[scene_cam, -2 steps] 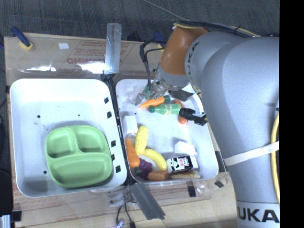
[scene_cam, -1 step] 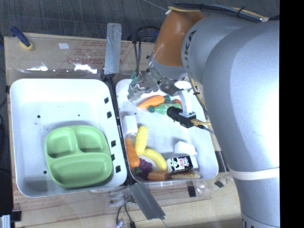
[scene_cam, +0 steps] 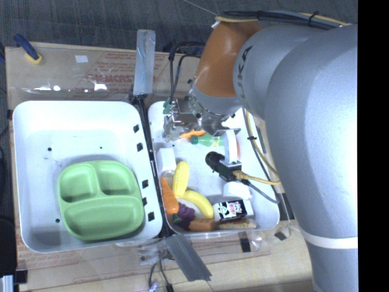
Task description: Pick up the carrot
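Camera view looks down on the desk (scene_cam: 55, 72) and its two white bins. The carrot (scene_cam: 168, 194) lies in the right bin (scene_cam: 267, 215), along its left wall toward the near left corner. It is long, orange and tapered, with the thin end pointing to the far edge and the thicker, darker end toward the near edge. A corn cob (scene_cam: 181, 177) lies just beside it on the right, and a banana (scene_cam: 199, 203) and a purple piece (scene_cam: 186, 212) crowd its thick end. A cow-print carton (scene_cam: 231, 210) stands at the near edge.

The grey arm (scene_cam: 304, 102) reaches in from the right and bends down at its orange band (scene_cam: 220, 59) over the far part of the right bin. The pincer (scene_cam: 173, 122) hangs by the far left corner, well apart from the carrot. I cannot tell whether it is spread or pressed together. A small orange-and-green piece (scene_cam: 197, 135) lies just beside it. The left bin (scene_cam: 36, 132) holds a green divided plate (scene_cam: 100, 202).
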### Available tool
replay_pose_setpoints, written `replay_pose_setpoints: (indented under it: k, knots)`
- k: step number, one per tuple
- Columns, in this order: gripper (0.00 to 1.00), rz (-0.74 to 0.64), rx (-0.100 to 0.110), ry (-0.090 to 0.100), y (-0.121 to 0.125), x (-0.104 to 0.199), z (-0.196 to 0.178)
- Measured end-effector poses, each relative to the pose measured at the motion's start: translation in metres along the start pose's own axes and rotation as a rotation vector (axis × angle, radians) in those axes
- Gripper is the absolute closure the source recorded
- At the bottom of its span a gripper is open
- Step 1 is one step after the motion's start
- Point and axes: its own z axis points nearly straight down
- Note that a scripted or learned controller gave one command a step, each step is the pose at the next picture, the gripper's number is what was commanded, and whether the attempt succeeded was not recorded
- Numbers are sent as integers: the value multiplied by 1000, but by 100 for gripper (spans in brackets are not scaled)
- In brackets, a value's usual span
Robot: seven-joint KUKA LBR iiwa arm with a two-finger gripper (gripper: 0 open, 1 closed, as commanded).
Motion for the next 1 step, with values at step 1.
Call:
replay_pose_setpoints:
  k: [1]
  knots:
    - [100, 279, -3, -1, 4, -50, -25]
